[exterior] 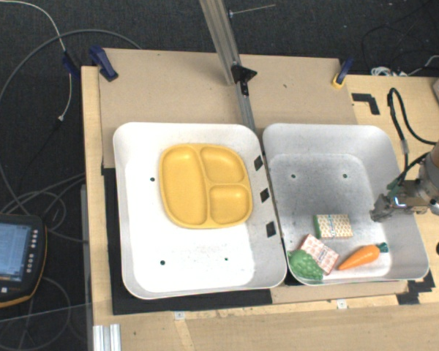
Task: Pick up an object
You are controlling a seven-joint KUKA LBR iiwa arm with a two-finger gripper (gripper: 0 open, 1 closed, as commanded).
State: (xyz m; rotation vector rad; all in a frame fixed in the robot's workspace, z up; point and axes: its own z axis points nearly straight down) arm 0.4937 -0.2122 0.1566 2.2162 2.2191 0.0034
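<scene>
Nearest, the carrot [361, 256], green vegetable [305, 265], and two small packets [321, 251] crowd the right bin's [314, 152] front edge; a descent there risks nudging one piece against another or catching the bin lip. The jaws [386, 207] hover at the right wall, their state unclear. Farther left, the left bin [132, 196] holds a yellow divided tray [204, 185].

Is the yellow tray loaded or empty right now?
Empty. The yellow tray in the left bin shows bare compartments; the carrot lies in the right bin.
</scene>
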